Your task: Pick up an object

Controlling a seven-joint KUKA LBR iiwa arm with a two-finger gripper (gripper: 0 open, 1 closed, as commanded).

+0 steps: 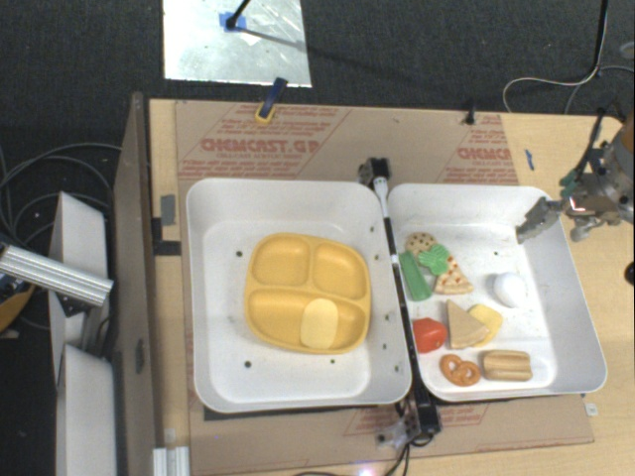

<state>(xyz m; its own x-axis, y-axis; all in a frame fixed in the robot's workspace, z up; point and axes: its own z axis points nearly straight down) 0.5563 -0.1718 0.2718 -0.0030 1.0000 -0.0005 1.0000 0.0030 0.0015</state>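
Note:
The right bin [585, 355] holds several toy foods: a cookie [420, 242], a green vegetable [421, 269], a pizza slice [454, 280], a white egg [508, 289], a red piece [429, 334], a cheese wedge [473, 323], a pretzel [458, 369] and a bread roll [506, 366]. My gripper [557, 225] hangs over the bin's far right corner, up and right of the egg. It is open, with nothing between its fingers [535, 220].
The left bin [213, 266] bears a yellow divided plate [308, 291] with a pale yellow piece [319, 323] in its front compartment. A black divider [394, 266] runs between the bins. Cardboard [327, 137] lies under both.

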